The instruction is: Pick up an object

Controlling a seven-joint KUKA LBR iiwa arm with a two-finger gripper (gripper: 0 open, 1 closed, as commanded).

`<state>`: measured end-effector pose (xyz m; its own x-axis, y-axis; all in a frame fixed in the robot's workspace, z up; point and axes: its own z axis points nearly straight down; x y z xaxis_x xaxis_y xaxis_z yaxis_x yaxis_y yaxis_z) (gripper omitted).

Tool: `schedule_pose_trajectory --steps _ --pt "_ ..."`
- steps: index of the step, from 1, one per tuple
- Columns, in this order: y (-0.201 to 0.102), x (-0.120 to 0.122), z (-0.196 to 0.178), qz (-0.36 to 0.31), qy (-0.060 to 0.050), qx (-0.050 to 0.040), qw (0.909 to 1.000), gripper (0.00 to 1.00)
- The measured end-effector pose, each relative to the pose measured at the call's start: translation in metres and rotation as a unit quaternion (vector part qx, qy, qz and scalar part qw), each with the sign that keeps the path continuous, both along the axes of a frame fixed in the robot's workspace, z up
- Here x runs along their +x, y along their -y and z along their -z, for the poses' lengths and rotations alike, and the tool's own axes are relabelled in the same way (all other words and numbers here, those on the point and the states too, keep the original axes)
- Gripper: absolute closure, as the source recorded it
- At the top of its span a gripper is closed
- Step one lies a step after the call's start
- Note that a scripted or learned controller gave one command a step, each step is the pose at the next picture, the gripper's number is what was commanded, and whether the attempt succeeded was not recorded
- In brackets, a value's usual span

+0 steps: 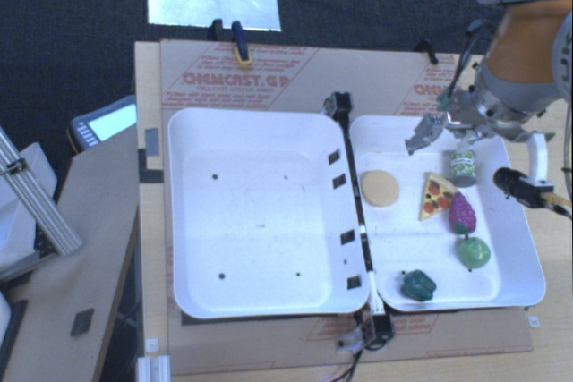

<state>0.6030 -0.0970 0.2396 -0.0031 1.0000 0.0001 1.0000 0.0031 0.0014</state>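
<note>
Gripper (445, 131) hangs over the back of the right bin (519, 282), at the end of the grey arm with its orange band (528, 31). 1 grey finger (421, 137) juts out toward the left; the other side is lost against a small green-and-white can (463, 165) just beneath the wrist, so cannot tell whether the pincer is apart, together, or clamped on anything. The can may be touching the gripper, contact unclear.

Right bin, outward from there: pizza slice toy (437, 196) just in front of the can, slightly to its left, with a purple grape bunch (462, 213) touching or just beside its right edge. Round tan cookie-like disc (380, 188) sits left of the pizza, near the divider between the bins. Green apple-like ball (474, 252) just in front of the grapes. Dark green lumpy toy (maybe a pepper, too small to tell) (417, 285) near the front rim, well apart from the gripper.

Left bin (192, 125) white, shallow, just beside the right one. Both sit on a cardboard sheet (269, 72) with red print. Black clip (338, 103) at the back where the 2 bins meet.
</note>
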Motion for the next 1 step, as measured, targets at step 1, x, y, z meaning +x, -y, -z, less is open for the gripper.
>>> schedule_pose_trajectory --steps 1 --pt "-0.0233 0.0134 -0.1223 -0.002 0.008 -0.0006 1.0000 0.00"
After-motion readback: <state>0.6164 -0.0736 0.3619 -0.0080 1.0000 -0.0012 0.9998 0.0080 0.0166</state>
